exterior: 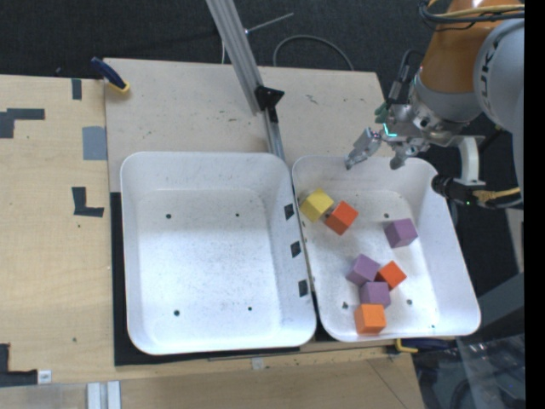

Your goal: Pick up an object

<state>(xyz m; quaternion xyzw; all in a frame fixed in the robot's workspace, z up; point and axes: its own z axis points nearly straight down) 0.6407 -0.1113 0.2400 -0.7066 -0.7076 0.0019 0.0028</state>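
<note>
My gripper (375, 155) hangs open above the far rim of the right bin (443, 228), with nothing between its fingers. Below it in that bin lie a yellow cube (318, 204) and an orange cube (341, 217), touching each other near the left wall. A purple cube (400, 232) sits toward the right side. Nearer the front are a purple cube (364, 269), an orange cube (392, 274), another purple cube (375, 293) and an orange cube (370, 318), clustered together.
The left bin (204, 254) stands beside the right one, their rims meeting in the middle. A slanted metal pole (243, 49) rises behind the bins. A blue and yellow clamp (111, 73) lies at the bench's far left corner.
</note>
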